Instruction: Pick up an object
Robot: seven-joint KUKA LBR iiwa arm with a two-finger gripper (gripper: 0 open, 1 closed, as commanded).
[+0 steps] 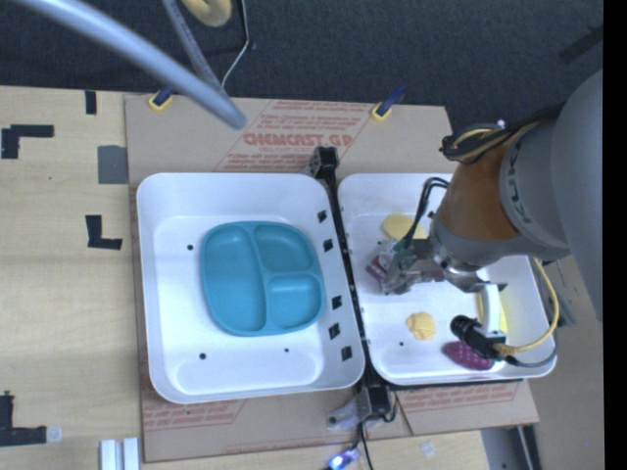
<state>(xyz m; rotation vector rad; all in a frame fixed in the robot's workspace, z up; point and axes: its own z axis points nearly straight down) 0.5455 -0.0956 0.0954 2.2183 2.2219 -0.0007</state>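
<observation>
My gripper [390,270] is down in the right bin [441,370], near its left side, with the grey arm and its orange band [478,200] above it. A small pinkish thing [376,265] lies right at the gripper's tip; whether it is held is unclear. A pale yellow piece [396,226] lies just behind the gripper. A small orange-yellow lump [421,325] sits in front of it. A purple object [471,356] rests by the bin's front wall, and a yellow stick [490,310] lies partly under the arm.
The left bin [167,213] holds a blue divided plate [261,277]. A black clip row [338,262] runs along the wall between the bins. Cables [524,346] hang from the wrist over the right bin's front right corner.
</observation>
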